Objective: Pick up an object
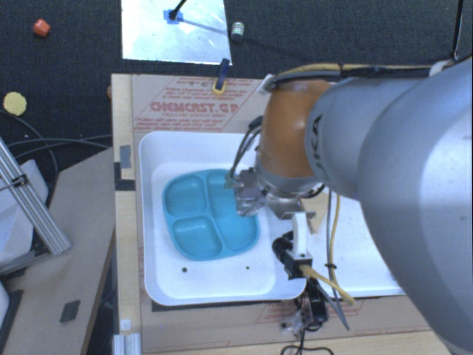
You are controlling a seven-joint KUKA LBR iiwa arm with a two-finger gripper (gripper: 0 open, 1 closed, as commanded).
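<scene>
the gripper (247, 198) is hovering over the right edge of the blue tray (203, 214), which stretches leftward; finger state i cannot tell.

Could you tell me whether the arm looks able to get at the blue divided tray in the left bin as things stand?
Probably yes. The arm already hangs over the blue divided tray's right edge, and nothing lies on or around the tray in the left bin.
</scene>
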